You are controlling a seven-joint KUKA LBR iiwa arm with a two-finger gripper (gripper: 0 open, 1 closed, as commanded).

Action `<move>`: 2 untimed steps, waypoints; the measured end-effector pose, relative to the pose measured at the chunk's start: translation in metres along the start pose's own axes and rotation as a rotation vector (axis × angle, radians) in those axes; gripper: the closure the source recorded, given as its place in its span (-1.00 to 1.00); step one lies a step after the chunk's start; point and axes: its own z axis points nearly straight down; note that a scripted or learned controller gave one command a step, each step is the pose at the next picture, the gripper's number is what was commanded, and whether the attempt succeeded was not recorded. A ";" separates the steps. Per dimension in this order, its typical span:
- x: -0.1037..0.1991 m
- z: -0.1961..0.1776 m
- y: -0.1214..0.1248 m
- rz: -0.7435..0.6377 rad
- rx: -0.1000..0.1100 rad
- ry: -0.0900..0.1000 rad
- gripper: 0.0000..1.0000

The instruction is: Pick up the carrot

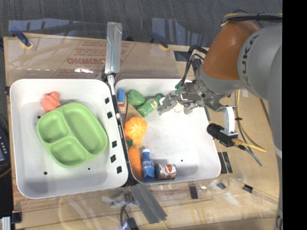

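Observation:
The carrot (135, 160) is an orange, elongated piece lying against the left wall of the right bin (201, 143), near its front corner. A small blue bottle (147, 165) partly covers its right side. My gripper (176, 103) hovers over the back middle of the right bin, well behind and to the right of the carrot. Its fingers are open with nothing between them. Its left fingertip (165, 105) is close to a green bottle-like item (150, 105).
A round orange fruit (135, 128) sits just behind the carrot. A green lump (135, 97) and a small blue carton (121, 98) lie at the bin's back left, and a can (166, 171) at the front. The left bin holds a green divided plate (72, 134) and a pink toy (51, 101).

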 end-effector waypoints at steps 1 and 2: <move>0.022 0.113 0.005 -0.365 0.000 0.000 -1.00; 0.017 0.139 -0.030 -0.592 -0.002 -0.001 -1.00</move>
